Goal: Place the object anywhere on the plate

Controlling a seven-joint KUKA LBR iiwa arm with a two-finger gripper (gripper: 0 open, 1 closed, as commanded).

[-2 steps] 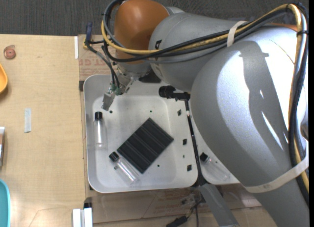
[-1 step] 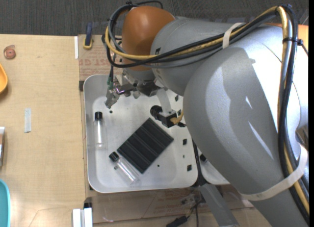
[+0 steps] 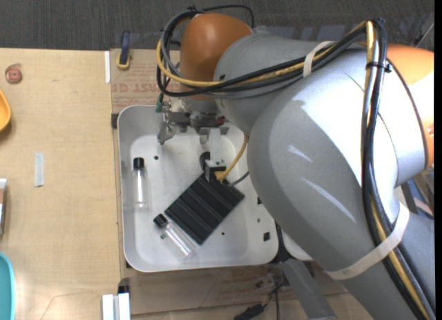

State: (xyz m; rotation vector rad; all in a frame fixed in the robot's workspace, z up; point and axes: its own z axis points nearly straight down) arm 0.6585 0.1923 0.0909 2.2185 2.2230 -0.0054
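Arm (image 3: 324,173) takes up the right half of the view, its orange dome (image 3: 207,42) just behind the claw (image 3: 188,126), with yellow and black cables (image 3: 242,80) looped around it. Claw sits low over the far end of the white bin (image 3: 128,242). Open or closed: can't tell from this angle, the wrist blocks it.

Wooden bench (image 3: 55,173) runs well left of the claw. Cardboard (image 3: 138,80) with red print lies just behind and left of it.

Black ribbed slab (image 3: 204,208) lies flat in the bin, in front of the claw, turned diagonal, apart from it.

Two clear vials with black caps, both lying down on the bin floor:
- vial one (image 3: 140,182), front-left of the claw, near the bin's left wall
- vial two (image 3: 173,234), further front, touching the slab's near-left corner

Neither vial touches the claw. Can't tell which item is the task object.

Well left of the claw, at the frame edge: orange edge (image 3: 3,115), teal edge (image 3: 4,287). Small clear strip (image 3: 39,170) and a reddish disc (image 3: 12,74) lie on the bench. Blue clamp (image 3: 124,49) is behind-left of the claw.
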